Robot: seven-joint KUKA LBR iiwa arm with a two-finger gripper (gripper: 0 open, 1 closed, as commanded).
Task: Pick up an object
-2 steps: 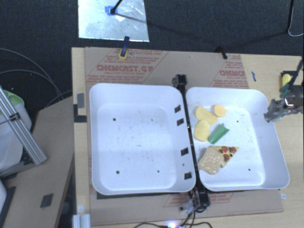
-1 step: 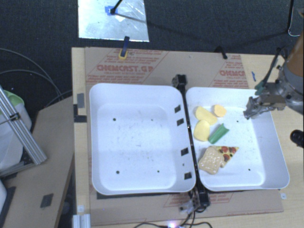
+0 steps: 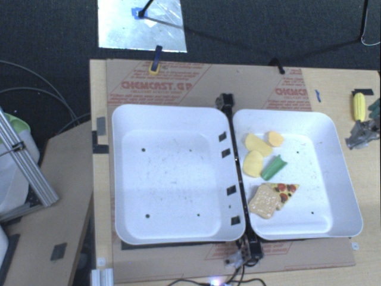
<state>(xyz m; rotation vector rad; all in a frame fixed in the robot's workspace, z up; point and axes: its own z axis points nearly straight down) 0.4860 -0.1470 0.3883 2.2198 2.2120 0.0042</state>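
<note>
The things to pick from all lay in the nearer bin (image 3: 339, 159), the one on the side from which the arm reaches in. The farther bin (image 3: 172, 177) lay beyond it, across the dark seam where the two rims met. How wide the gripper stood could not be told, so the reach had to be judged from the arm's entry side alone. From there the cluster sat at the far side of the nearer bin, close to the seam, with bare white floor between it and the arm's side. Two yellow pieces (image 3: 256, 142) and (image 3: 253, 164) lay one behind the other, and a small orange-yellow piece (image 3: 275, 138) sat just beside the first. A green stick (image 3: 274, 168) touched the second yellow piece, its long axis running at a slant across the bin. This was probably the relation that mattered most, since a grip across its narrow width would need the wrist turned to match that slant. A pizza slice (image 3: 286, 190) lay just beside a tan cracker (image 3: 264, 202), overlapping its edge, which could spoil a clean grasp there. The orange-yellow piece looked the most open to an approach from the arm's side.
</note>
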